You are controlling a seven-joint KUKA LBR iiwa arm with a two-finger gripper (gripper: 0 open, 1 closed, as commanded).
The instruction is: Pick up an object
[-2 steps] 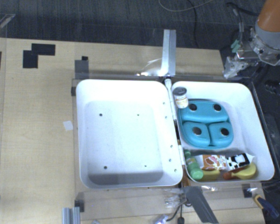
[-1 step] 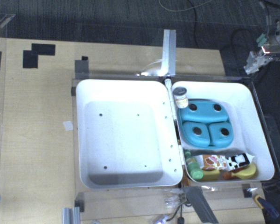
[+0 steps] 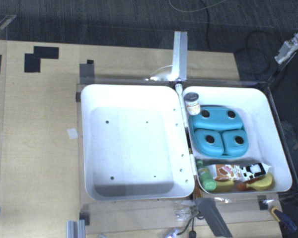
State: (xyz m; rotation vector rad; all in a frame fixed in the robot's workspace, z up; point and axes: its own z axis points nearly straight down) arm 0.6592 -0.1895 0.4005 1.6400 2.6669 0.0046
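Camera view looks down on a pale wooden bench (image 3: 35, 133) that carries two shallow white bins side by side, the left bin (image 3: 89, 133) at 9 o'clock of the picture's middle and the right bin (image 3: 265, 118) at 3 o'clock. The gripper (image 3: 289, 47) shows as a small pale grey piece at about 2 o'clock of the picture, over the dark floor and well apart from the right bin; it is too small and too close to the edge to tell whether it is wide or narrow, and nothing can be seen in it. The things to pick all lie in the right bin. A teal tray (image 3: 218, 132) with three rounded wells sits near the bin's middle, flat on the floor. At its 11 o'clock, touching or just beside its corner, stands a small jar (image 3: 191, 103) with a grey lid, close to the wall shared with the left bin. Along the bin's 6 o'clock wall lies a row of smaller things: a green bottle (image 3: 205, 178) at 7 o'clock, a carton (image 3: 237, 171) printed in orange with a black-and-white patch lying on its side next to it, and a yellow piece (image 3: 262, 183) at 5 o'clock, all crowded together. A grey metal post (image 3: 180, 56) stands at 12 o'clock between the bins, and a thin cable (image 3: 204, 5) loops on the floor beyond it.
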